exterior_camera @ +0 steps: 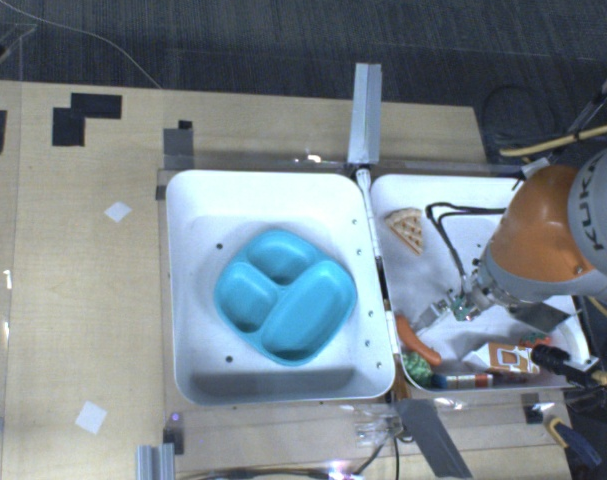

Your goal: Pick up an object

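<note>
The arm reaches into the right bin (503, 193) from the right, its orange band over the bin's middle. My gripper (438, 313) hangs low over the bin's front left part, just above an orange carrot-like piece (415, 339) and a green item (417, 369). A waffle-patterned wedge (407, 230) lies at the bin's back left. A marker-like stick (468, 378) and a brown printed packet (508, 358) lie along the front wall. I see nothing between the fingers.
The left bin (198, 203) holds a blue three-compartment tray (285, 295). A metal post (365, 118) stands at the back between the bins. Black cables (453, 230) trail over the right bin near the arm.
</note>
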Available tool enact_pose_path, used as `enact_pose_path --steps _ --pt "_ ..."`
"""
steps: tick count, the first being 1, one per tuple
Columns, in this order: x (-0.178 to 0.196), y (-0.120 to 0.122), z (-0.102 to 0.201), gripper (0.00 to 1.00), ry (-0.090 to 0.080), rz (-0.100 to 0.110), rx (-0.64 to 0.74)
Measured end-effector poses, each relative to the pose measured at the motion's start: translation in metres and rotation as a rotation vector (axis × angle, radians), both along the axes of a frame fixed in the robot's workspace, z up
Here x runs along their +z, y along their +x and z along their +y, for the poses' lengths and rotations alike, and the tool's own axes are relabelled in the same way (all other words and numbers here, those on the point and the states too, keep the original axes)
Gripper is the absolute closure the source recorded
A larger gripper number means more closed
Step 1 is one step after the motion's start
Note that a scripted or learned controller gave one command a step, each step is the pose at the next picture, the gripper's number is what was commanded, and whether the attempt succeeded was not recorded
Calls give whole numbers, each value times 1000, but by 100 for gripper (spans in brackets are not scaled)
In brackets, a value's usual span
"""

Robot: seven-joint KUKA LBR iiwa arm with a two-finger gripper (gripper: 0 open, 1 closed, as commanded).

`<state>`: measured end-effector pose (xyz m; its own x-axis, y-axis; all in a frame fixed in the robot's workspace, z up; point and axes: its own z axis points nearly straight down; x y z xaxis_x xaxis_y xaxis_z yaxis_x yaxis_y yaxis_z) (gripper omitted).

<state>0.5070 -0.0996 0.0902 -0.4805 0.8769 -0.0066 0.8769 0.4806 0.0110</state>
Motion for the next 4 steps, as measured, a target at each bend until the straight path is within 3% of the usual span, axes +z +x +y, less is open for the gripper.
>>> enact_pose_path --steps 1,2,3,4 --pt "-1 60 -16 0 -2 -1 34" --pt "1 112 -10 0 -2 4 140" --pt "-3 152 -2 0 1 5 -159" --pt "10 153 -1 100 -1 4 -151"
